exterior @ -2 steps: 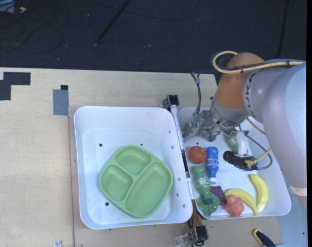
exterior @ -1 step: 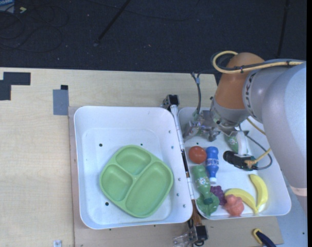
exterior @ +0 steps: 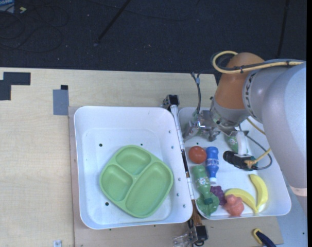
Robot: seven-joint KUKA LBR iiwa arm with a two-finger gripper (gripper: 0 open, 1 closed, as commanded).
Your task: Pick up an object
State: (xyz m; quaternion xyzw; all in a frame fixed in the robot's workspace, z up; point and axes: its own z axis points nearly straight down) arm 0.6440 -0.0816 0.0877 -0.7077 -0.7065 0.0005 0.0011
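My gripper [exterior: 201,127] is low over the far left corner of the right bin [exterior: 282,204], beneath the orange-banded wrist. Just in front of it lie a red tomato [exterior: 197,154] and a blue bottle [exterior: 212,162]. A green and white packet [exterior: 238,141] lies to its right, partly under the arm. Nearer the front are a green bottle [exterior: 202,183], purple grapes [exterior: 218,193], a yellow banana [exterior: 259,189], a second banana [exterior: 240,194] and a pink-red toy [exterior: 234,206]. I see nothing held in the gripper.
The left bin [exterior: 89,138] holds a green divided plate [exterior: 137,180]. A metal divider rail [exterior: 177,138] runs between the two bins. The big grey arm covers the right bin's far right side.
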